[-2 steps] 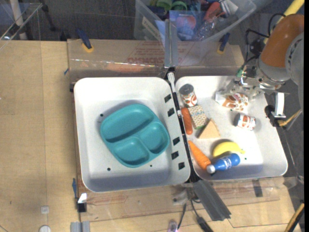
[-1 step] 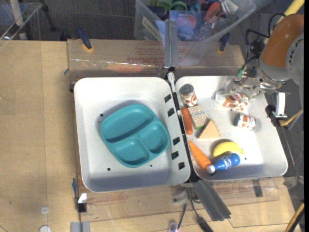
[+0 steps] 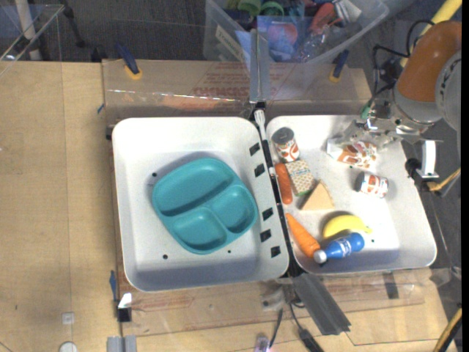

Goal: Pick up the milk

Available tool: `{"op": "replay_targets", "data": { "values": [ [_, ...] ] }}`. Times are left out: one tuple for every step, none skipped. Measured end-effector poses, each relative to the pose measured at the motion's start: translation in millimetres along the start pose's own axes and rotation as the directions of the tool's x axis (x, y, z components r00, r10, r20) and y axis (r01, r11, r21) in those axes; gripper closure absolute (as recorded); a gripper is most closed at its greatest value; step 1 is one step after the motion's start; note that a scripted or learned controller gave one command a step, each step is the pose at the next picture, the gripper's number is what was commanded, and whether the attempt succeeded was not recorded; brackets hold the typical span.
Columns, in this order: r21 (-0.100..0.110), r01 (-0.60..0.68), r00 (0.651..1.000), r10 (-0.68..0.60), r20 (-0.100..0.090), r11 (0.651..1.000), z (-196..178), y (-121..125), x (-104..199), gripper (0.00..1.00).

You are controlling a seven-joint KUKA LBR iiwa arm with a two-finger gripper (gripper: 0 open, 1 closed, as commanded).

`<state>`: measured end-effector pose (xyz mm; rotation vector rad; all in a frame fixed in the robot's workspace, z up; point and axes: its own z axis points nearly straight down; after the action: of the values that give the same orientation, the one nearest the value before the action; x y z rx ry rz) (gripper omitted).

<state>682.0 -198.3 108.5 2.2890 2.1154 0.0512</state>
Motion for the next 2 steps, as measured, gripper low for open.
{"op": "replay_targets", "data": {
  "values": [
    [-0.002, 0.027, 1.0, -0.027, 0.003, 1.0, -0.5, 0.2, 0.1, 0.0],
    [-0.006, 0.043, 0.999, -0.042, 0.011, 0.999, -1.4, -1.4, 2.6, 0.0]
  ]
}}
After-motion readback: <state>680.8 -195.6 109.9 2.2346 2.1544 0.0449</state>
